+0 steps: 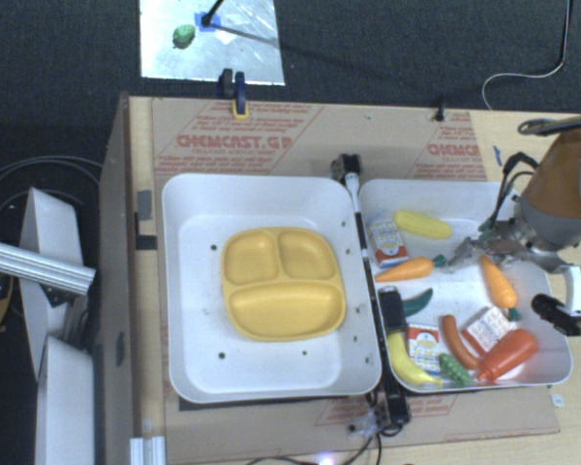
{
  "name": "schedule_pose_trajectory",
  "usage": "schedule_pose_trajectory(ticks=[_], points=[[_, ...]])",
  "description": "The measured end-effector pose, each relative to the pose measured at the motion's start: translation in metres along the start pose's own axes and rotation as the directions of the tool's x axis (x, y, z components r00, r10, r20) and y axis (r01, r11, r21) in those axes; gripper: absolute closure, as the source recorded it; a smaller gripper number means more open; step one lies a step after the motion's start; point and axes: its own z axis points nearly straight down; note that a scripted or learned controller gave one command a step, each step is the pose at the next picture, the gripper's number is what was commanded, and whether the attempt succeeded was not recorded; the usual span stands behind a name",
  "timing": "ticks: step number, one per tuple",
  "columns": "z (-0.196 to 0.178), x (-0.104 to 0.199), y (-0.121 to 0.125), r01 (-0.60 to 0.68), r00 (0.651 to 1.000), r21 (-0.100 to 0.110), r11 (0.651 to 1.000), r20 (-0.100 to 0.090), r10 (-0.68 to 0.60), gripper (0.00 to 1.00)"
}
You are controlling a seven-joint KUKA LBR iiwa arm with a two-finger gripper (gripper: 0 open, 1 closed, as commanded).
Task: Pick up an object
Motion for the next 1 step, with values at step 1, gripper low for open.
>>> schedule_pose_trajectory(ticks=[1], points=[[-0.0885, -0.0002, 0.0313, 0.003, 1.0, -0.005, 1.0, 0.001, -0.003, 0.0]])
